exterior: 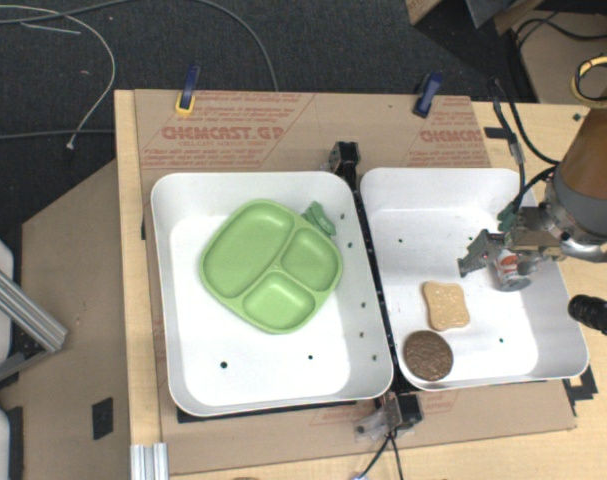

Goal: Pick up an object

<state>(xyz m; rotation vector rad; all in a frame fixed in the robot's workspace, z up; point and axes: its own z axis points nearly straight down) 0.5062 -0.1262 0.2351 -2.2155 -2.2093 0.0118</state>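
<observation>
Two white bins sit side by side on the tabletop (pixel 283 118), which is covered by a sheet of brown cardboard with red writing on it.

In the left bin (pixel 183 218) lies a green plate (pixel 268 266) with three parts. It lies flat, near the middle of the bin. A small dark green thing (pixel 320 218) rests just beside the plate's top right edge, touching it or almost touching it.

In the right bin (pixel 423 198) there is a tan piece of toast (pixel 446 306). It lies flat near the middle of the bin's lower half. Just below it sits a round brown thing (pixel 427 355), like a cookie, close to the bin's front edge. The two are near each other, but I cannot tell if they touch.

One robot arm (pixel 588 173) comes in from the right, over the right bin. Its hand (pixel 503 258) hangs low over the right side of that bin, above and to the right of the toast. Something small with a bit of red (pixel 505 266) shows at the hand. I cannot tell if the hand is open or closed, or if it is holding that thing.

Two blue clips (pixel 189 88) hold the cardboard at the back edge. Thin cables (pixel 93 38) lie on the dark floor behind the tabletop.
</observation>
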